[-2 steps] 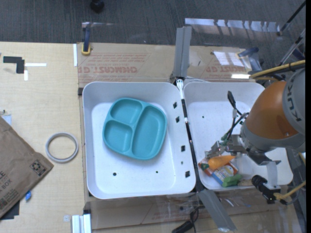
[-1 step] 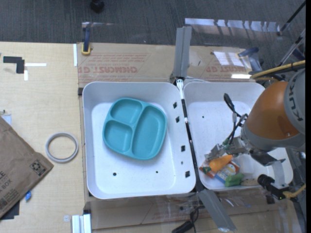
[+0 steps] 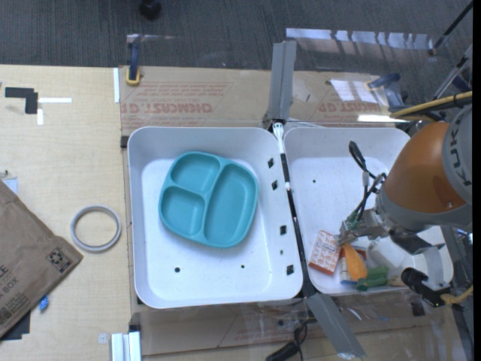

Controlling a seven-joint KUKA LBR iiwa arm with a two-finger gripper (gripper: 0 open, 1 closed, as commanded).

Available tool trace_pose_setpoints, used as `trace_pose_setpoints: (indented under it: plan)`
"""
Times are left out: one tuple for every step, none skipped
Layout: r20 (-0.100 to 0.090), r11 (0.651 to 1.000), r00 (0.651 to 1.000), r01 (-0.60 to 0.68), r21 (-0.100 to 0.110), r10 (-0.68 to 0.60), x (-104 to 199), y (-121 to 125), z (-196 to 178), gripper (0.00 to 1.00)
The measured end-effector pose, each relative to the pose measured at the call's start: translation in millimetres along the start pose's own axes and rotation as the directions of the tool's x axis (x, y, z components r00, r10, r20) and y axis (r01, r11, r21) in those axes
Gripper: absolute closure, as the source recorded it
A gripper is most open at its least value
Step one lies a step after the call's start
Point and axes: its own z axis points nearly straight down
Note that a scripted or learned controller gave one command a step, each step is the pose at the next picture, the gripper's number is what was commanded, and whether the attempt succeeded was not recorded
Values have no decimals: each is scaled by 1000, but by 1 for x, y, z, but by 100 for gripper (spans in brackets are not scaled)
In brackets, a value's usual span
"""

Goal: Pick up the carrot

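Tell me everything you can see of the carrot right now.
The carrot is a small orange piece, plastic-looking like toy food, with a green leafy end toward the bin's front right. It lies flat and slanted in the right bin, near its front wall. A red-and-white packet lies close on its left, and the pincer hangs just above its upper end. Whether the pincer touches it cannot be told; part of the carrot is hidden by the arm.
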Motion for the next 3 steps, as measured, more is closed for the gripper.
trace_pose_setpoints:
  plan:
    - [0,1000,1000,0,0,0,0,0,0,0]
    - [0,1000,1000,-3,0,3,-1,0,-8,100]
    - [-3,1000,1000,-18,16,18,31,13,-86,100]
